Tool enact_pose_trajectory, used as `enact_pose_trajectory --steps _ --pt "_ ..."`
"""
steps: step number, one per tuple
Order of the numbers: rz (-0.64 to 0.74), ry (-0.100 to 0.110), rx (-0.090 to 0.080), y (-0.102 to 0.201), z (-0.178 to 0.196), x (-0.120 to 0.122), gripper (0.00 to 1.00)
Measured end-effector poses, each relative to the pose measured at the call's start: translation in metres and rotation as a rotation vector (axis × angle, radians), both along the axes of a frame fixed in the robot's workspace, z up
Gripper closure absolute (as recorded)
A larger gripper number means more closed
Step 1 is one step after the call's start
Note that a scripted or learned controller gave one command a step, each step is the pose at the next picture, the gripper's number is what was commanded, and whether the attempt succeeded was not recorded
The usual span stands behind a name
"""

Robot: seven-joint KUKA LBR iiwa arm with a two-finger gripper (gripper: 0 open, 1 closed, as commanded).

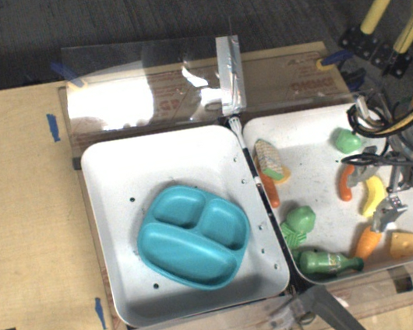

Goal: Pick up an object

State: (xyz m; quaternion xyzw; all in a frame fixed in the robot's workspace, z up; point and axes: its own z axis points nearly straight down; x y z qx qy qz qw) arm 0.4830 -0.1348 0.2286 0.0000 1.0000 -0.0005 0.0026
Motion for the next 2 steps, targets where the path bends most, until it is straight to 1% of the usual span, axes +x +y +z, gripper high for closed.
enact_pose_trajectory --steps 1,2 --pt "0.017 -0.005 -0.001 -0.035 -0.132 0.023 0.00" --pt "-0.112 -0.022 0.003 -0.050 -0.137 0.007 0.00"
